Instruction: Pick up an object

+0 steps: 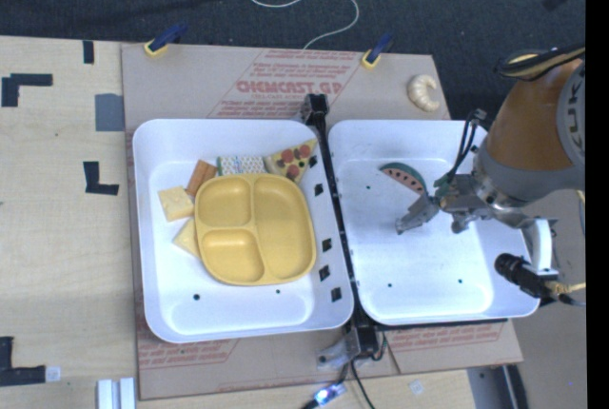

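Note:
A toy watermelon slice (403, 176), red with a green rind, lies in the right bin (428, 293) near its back left. My gripper (432, 223) hangs over the middle of that bin, just in front of and to the right of the slice. Its two fingers (412, 218) are spread open with nothing between them. The grey and orange arm (533, 136) comes in from the right.
The left bin (228, 317) holds a yellow divided plate (255, 228), crackers (176, 203), a toy pizza slice (293, 160) and other small pieces behind the plate. A beige lump (425, 91) sits on the cardboard behind the right bin.

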Robot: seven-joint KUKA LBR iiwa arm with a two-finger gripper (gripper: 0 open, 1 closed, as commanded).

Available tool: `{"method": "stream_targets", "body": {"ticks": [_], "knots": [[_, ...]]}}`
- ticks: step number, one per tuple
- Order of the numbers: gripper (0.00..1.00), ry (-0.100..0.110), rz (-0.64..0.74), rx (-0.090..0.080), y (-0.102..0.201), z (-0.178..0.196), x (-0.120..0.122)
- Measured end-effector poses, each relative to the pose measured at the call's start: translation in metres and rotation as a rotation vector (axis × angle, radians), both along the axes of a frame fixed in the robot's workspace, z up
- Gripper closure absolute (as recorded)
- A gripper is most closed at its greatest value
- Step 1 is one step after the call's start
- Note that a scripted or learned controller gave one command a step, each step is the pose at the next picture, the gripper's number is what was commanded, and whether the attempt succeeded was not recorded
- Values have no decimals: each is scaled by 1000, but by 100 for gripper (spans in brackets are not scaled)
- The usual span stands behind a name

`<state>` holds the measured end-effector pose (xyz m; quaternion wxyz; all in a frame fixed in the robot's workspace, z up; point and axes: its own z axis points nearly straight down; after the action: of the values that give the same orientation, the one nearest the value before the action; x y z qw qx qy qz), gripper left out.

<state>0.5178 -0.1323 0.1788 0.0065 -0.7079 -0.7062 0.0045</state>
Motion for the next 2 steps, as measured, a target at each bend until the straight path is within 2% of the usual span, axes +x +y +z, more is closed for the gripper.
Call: {"method": "stream_targets", "body": {"ticks": [1, 2], "knots": [[0, -14, 4, -2, 0, 7, 3], [0, -8, 3, -2, -7, -48, 8]]}}
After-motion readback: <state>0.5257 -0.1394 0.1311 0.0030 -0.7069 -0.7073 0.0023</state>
